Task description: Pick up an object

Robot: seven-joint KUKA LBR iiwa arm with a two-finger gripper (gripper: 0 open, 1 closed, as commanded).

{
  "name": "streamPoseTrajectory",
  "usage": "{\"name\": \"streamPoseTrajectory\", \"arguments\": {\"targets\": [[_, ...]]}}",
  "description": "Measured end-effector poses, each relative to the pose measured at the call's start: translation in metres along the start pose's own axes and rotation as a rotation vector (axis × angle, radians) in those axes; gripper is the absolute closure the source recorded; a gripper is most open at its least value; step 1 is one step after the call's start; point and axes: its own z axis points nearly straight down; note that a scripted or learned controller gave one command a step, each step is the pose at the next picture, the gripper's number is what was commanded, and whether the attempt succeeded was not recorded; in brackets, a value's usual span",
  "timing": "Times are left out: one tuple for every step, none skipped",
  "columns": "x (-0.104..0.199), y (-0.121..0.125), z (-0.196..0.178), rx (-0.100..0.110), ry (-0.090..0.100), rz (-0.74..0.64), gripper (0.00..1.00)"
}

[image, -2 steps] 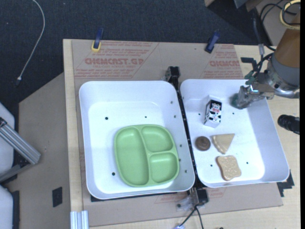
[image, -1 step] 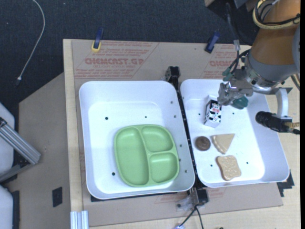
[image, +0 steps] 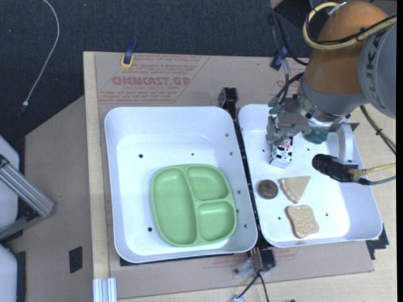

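Small black-and-white object (image: 281, 155) sits in the right bin (image: 359, 228), directly at the tips of my fingers (image: 279, 145); its shape is too small to make out. Whether my fingers are apart or clamped on it, I cannot tell; my wrist hides them. Just below my fingers lie a brown round piece (image: 268, 189), a tan wedge (image: 295, 187) and a toast-like slice (image: 302, 221). Well off, in the left bin (image: 126, 131): green divided tray (image: 192, 204).
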Motion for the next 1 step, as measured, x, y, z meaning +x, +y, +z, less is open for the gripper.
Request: {"name": "streamPoseTrajectory", "arguments": {"targets": [[0.0509, 0.0007, 0.0175, 0.002, 0.0, -0.001, 1.0]]}}
